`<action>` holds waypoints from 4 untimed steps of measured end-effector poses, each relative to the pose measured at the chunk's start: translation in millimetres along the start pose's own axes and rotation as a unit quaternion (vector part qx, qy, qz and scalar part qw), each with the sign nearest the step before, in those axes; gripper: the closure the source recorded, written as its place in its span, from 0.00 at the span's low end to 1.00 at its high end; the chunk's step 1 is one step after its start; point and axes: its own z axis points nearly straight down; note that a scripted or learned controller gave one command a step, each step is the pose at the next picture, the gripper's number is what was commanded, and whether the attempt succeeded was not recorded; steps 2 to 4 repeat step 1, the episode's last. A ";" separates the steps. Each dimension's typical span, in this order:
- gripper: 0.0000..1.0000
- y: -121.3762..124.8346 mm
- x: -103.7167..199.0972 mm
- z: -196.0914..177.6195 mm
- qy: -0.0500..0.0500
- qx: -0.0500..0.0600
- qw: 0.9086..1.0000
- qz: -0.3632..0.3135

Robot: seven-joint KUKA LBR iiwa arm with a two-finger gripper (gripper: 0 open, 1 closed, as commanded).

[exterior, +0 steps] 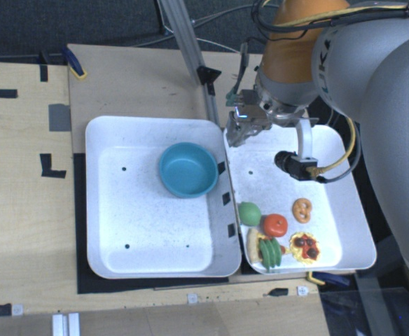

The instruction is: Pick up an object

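The likeliest things to be picked lay in a small cluster at the lower part of the right bin [330,187]: a green ball [249,213] near the bin's left wall, a red tomato [275,224] just right of it and touching or nearly so, a green ridged vegetable [269,251] below them, and a pale yellowish piece [253,242] beside that, close against the wall. To the right sat a small brown pretzel [302,209], and below it a yellow and red piece [304,247] whose kind could not be told. All rested on the bin floor, well apart from the gripper [241,133], which hung at the upper left corner of the same bin, over its rim; whether the jaws were open or closed could not be told. In the left bin [120,208] a blue bowl [188,169] stood upright toward the upper right. Both bins sat side by side on the bench [22,208].
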 end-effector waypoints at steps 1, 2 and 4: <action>1.00 15.7 43.8 27.5 0.000 0.001 1.000 0.000; 1.00 15.7 43.8 27.5 0.000 0.001 1.000 0.000; 1.00 15.7 43.8 27.5 0.000 0.001 1.000 0.000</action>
